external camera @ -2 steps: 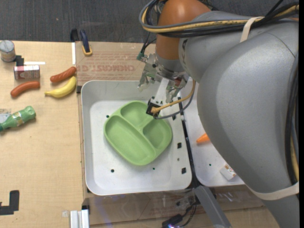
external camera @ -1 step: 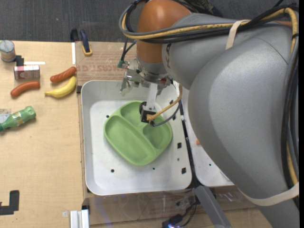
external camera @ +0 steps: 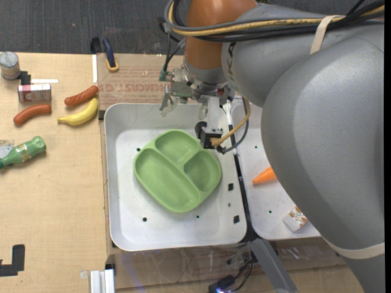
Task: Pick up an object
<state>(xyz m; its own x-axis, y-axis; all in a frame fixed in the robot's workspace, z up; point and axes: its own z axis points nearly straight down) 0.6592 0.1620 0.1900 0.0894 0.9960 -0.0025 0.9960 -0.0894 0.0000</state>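
Far left, on the wooden bench (external camera: 55, 212): a metal can (external camera: 8, 65) at the far corner, with a small red-and-white box (external camera: 34, 92) just in front of it. To their right lie two red sausages, one nearer (external camera: 32, 113) and one farther back (external camera: 81, 94), and a yellow banana (external camera: 80, 113) lies just beside the farther sausage. A green bottle (external camera: 23, 151) lies on its side at the left edge. A blue-handled clamp (external camera: 109, 54) sits at the corner of a cardboard sheet (external camera: 137, 81) behind the bins. Centre: the left bin (external camera: 109, 182) holds a green divided plate (external camera: 177, 171), lying flat with its three compartments facing up, towards the bin's far right. The gripper (external camera: 186, 96) hangs over the far rim of this bin, just beyond the plate's far edge and apart from it. Whether the gripper is open or closed cannot be told from this view. Above the gripper is the arm's orange band (external camera: 214, 11), and the arm's grey body (external camera: 317, 133) covers much of the right bin (external camera: 269, 206). Right: an orange carrot (external camera: 264, 176) lies in the right bin near its left wall. A small white packet (external camera: 295, 218) lies nearer the front, at the edge of the arm's outline.
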